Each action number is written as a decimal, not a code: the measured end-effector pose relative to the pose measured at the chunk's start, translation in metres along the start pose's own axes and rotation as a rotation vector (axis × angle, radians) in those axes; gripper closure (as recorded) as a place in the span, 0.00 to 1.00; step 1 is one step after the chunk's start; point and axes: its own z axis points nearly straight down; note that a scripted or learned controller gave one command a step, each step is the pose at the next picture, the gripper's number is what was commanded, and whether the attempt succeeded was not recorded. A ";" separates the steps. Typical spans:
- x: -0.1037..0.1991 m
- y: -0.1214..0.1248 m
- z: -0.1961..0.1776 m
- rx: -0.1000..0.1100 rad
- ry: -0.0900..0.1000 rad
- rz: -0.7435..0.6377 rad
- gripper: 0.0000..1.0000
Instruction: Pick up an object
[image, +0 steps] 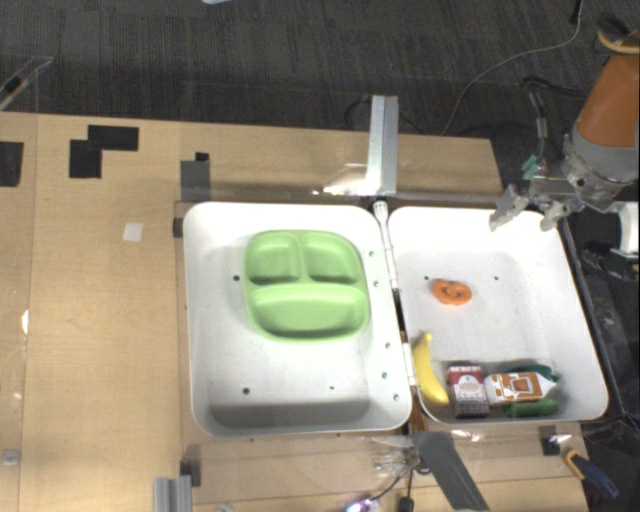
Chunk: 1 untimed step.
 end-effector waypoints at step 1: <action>0.067 0.016 0.073 0.001 0.001 -0.021 0.00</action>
